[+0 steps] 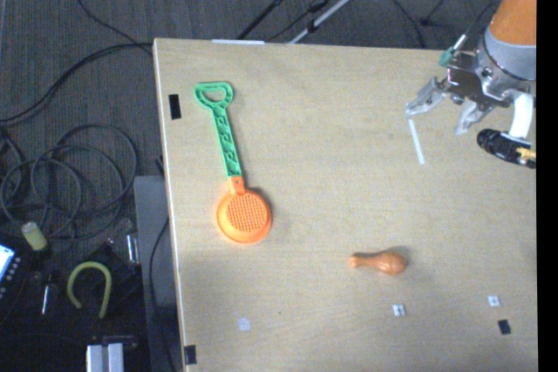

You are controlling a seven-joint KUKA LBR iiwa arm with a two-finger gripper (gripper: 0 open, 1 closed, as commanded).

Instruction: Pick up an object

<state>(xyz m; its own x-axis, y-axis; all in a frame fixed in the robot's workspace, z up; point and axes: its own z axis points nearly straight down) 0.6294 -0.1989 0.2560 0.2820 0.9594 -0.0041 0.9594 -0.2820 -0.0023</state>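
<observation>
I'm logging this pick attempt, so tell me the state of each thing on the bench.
Green-handled orange strainer: lying flat, untouched.
Orange drumstick toy: lying on its side, untouched.
White stick: lying flat, just below the pincer.
Pincer: open, nothing between its fingers.

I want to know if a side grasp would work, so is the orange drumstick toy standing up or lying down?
Lying down. The orange drumstick toy rests flat on its side on the tan surface, its narrow end pointing toward the view's left, apart from the end effector.

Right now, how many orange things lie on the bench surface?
2. A sieve paddle with an orange head and green handle lies at the left; a small orange drumstick-shaped toy lies lower, near the middle.
</observation>
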